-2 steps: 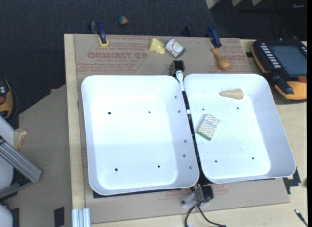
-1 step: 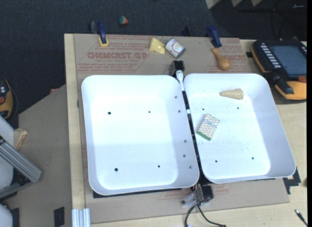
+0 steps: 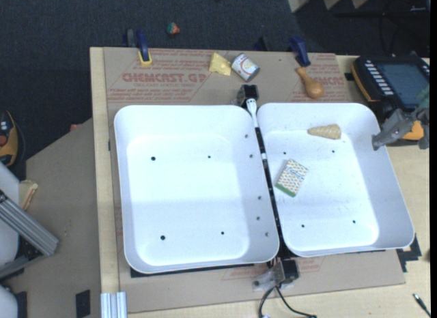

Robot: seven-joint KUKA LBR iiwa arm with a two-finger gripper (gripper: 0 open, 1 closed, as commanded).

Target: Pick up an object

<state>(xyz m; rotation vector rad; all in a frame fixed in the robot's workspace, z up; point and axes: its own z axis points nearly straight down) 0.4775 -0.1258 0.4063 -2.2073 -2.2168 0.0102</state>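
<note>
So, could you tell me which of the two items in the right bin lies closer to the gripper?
The tan cone-shaped piece, near the bin's far wall, lies closer to the gripper. The speckled packet sits nearer the divider between the bins.

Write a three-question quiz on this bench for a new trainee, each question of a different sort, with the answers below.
1. True or false: the small green-and-white patterned packet lies in the right-hand shallow white bin.
2. Multiple choice: the pale tan cone-shaped piece lies (A) in the left-hand shallow white bin, (B) in the right-hand bin nearer its far edge, (C) on the brown board behind the bins.
3. Fill in: the yellow wedge-shaped piece and the small white-and-grey cylinder rest on the brown ____ behind the bins.

Key: 1 true; 2 B; 3 board.
</note>
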